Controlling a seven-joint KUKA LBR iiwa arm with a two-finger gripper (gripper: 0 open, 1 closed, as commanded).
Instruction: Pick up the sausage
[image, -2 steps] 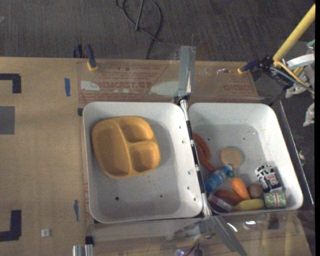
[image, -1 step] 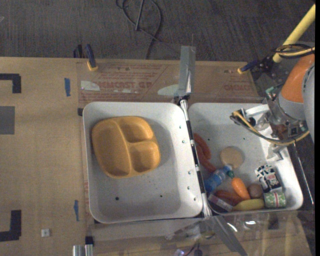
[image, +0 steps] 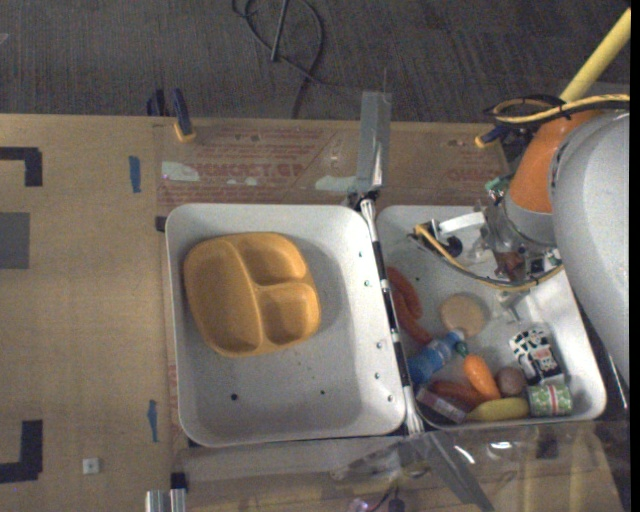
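Brown cardboard is covering the bench (image: 80, 330) you are looking down on, with dark carpet and one loop of black cable (image: 285, 40) lying beyond its far edge. Two white bins are sitting side by side on it. You are seeing one yellow plate (image: 250, 292) with three compartments lying in the left bin (image: 300, 410), toward its far left part.

In the right bin (image: 590, 385) you are looking at a crowd of toy food. One sausage (image: 408, 300), reddish orange and curved, is lying along the bin's left wall. Just below it, one blue bottle (image: 434, 358) is resting tilted, and one orange carrot (image: 481, 376) is lying beside that. One round tan cookie (image: 463, 315) is sitting near the middle. Along the near wall you are seeing one yellow banana (image: 498, 409), one dark red piece touching it, one green can (image: 550, 399) and one black-and-white carton (image: 533, 352).

One grey arm (image: 595, 260) with its orange band is reaching in from the right, and its gripper (image: 508, 262) is hanging over the far part of the right bin, well apart from the sausage. Wires and the wrist are covering the pincer, so you cannot tell how it is set.
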